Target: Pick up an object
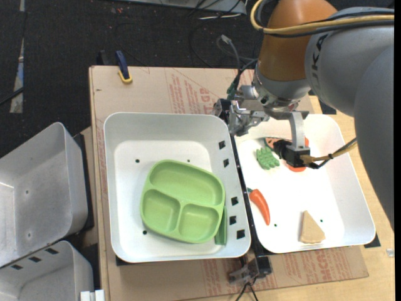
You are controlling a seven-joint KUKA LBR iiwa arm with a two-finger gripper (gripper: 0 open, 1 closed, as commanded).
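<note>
Green plate (182, 200) lies in the left bin (125, 121). The pincer (241, 119) hangs over the top of the wall between the two bins. I cannot tell if it is apart or together. I see nothing held, so the pick is not yet done. In the right bin (351, 187), the red pepper (260, 204) hugs the left wall. The leafy toy (267, 157) is nearest the pincer. The tan wedge (311, 228) has the most open room.
</note>
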